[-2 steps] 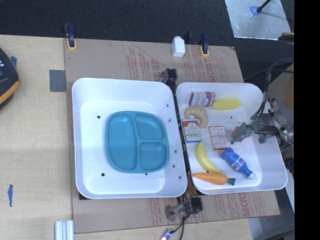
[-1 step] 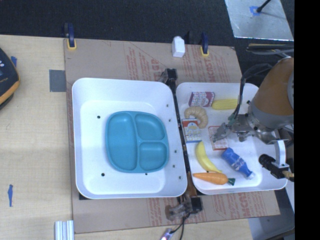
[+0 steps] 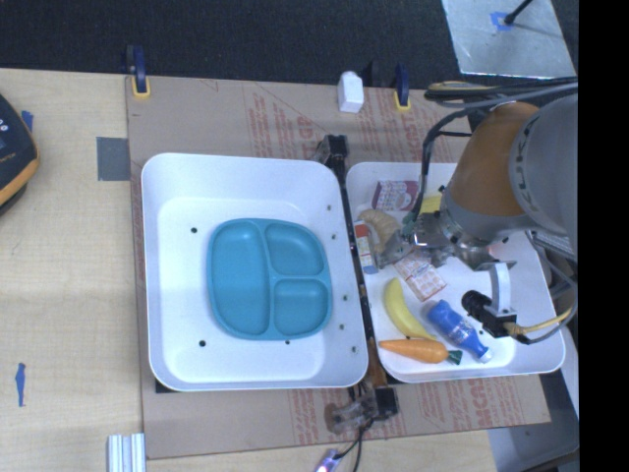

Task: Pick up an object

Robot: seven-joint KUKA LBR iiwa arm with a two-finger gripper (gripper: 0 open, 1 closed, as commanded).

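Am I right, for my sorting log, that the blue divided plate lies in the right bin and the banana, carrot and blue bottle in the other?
Not quite: the camera view shows the blue divided plate in the left bin; the banana, carrot and blue bottle lie in the other.

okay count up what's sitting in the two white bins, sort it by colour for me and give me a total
Blue: 2, the divided plate in the left bin and the bottle in the right bin
Yellow: 1, the banana
Orange: 1, the carrot
White with red print: 2, the box and the packet
Total: 6 clearly countable; more items sit partly hidden under the arm.
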